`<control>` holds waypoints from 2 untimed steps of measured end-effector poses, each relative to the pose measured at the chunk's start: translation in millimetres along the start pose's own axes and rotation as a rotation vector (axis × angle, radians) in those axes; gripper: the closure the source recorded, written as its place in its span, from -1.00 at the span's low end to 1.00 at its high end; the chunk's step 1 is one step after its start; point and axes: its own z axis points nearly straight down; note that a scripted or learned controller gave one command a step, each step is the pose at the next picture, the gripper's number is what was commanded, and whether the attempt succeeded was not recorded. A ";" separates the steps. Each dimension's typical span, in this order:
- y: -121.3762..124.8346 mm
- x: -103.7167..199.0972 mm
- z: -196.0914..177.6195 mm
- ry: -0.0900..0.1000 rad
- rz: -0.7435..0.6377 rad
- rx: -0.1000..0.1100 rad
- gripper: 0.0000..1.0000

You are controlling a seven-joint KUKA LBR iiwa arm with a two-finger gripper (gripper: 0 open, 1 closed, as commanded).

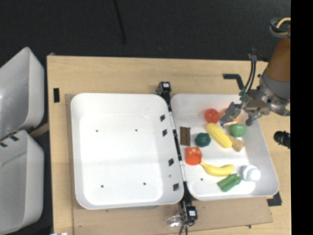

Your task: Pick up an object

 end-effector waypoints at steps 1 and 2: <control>25.2 52.1 123.7 0.004 -0.007 0.009 -1.00; 66.0 26.6 146.1 -0.002 -0.001 -0.005 -1.00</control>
